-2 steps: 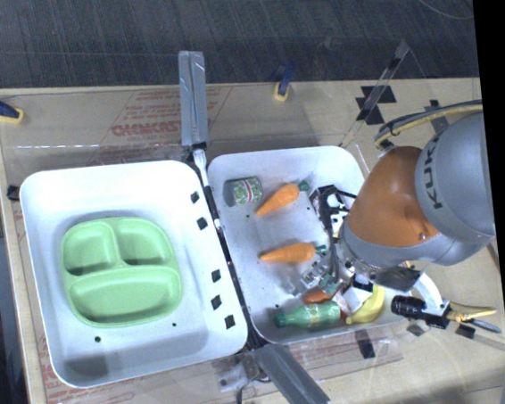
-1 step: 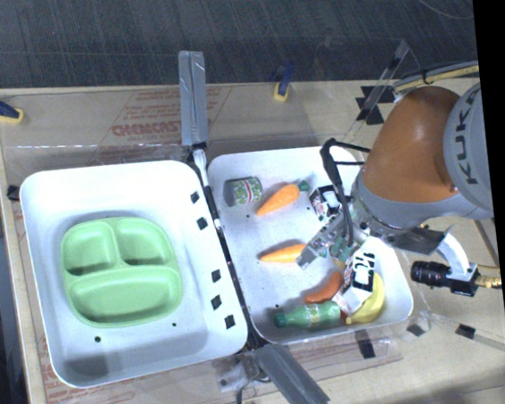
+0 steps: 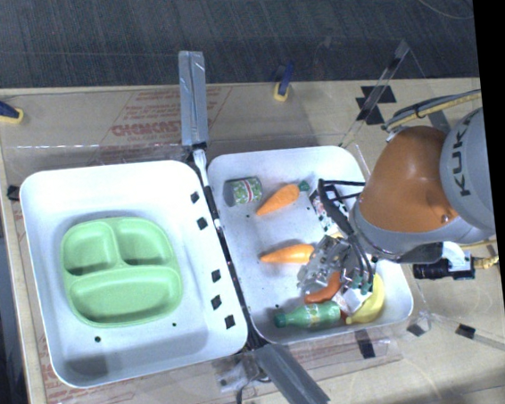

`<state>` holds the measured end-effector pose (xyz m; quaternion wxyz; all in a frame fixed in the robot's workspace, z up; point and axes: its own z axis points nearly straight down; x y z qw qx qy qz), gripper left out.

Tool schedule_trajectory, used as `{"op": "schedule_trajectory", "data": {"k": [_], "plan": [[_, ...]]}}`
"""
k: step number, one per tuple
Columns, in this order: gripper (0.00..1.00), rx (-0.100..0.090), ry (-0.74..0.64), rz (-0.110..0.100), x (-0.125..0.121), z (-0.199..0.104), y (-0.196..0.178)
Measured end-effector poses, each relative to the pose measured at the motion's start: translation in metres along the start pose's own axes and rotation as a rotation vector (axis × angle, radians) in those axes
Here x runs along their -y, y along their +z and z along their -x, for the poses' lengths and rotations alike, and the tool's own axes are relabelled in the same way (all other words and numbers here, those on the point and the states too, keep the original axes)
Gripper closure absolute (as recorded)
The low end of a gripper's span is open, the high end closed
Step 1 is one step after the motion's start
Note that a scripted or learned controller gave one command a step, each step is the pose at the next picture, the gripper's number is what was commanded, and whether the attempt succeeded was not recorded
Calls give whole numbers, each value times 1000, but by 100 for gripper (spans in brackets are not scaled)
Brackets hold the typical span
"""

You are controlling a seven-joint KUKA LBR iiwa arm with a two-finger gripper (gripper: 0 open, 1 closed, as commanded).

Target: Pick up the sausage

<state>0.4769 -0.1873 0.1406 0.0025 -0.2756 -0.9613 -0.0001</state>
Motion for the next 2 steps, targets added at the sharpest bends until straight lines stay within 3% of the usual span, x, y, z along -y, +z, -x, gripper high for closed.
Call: {"op": "schedule_trajectory", "data": {"k": [1, 2], "plan": [[100, 6, -155, 0, 11, 9, -87], [100, 3, -250, 0, -60, -36, 43]]}}
